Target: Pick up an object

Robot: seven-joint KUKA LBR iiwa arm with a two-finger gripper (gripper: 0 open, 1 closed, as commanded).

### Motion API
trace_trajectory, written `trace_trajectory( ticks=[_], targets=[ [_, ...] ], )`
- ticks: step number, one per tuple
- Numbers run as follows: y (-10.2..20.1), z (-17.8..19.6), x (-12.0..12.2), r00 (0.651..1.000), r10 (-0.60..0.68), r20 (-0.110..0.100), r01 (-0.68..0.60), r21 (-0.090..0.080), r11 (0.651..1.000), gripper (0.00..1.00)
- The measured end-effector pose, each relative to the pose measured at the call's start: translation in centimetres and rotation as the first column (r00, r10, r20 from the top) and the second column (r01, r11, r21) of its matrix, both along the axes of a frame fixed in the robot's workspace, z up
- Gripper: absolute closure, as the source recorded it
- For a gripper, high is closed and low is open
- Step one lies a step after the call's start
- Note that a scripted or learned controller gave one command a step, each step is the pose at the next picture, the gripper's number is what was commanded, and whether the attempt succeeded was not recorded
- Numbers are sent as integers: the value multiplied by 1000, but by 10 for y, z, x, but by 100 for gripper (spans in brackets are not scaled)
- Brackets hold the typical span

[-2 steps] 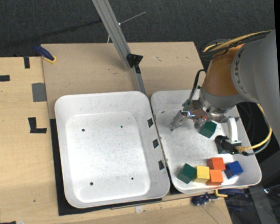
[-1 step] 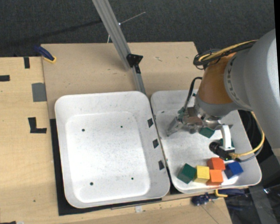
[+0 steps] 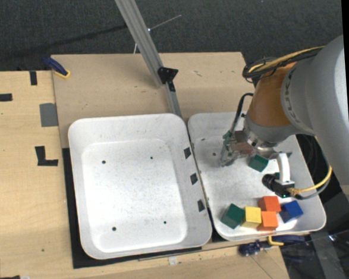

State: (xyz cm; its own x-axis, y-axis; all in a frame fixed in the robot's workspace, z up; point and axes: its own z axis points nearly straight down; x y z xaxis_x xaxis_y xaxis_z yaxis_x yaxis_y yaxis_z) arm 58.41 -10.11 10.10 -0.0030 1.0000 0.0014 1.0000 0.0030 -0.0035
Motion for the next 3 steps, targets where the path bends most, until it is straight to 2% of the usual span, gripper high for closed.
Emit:
trace_trajectory(
  ticks=[2,3],
  targets=[
    [7,122,-1,1000,-1,9,1,-2,1000,100],
    [8,149,0,1000,-1,6,1,-2,1000,100]
  ],
)
